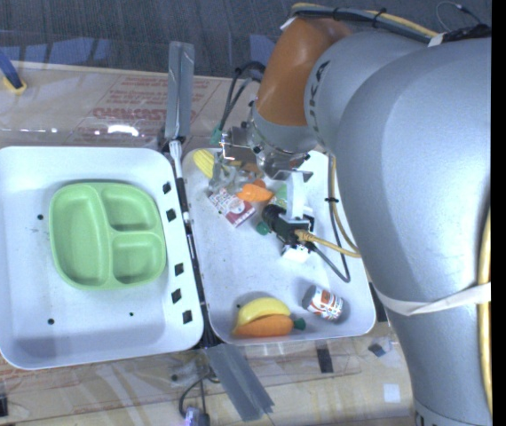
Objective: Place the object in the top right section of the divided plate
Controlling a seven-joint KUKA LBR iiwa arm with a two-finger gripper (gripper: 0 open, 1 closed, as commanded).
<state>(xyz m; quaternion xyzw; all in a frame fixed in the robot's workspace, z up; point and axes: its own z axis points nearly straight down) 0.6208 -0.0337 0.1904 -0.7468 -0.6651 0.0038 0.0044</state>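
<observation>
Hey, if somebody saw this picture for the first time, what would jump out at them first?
Probably the big grey arm filling the right side, bent down over the right bin. Next, the green divided plate lying alone in the left bin, and the yellow banana with an orange carrot at the right bin's near edge.

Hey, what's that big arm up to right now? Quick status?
Pincer low in right bin, among small items at the far end. Green divided plate in left bin, nothing on it. Banana and can lie at near end.
</observation>
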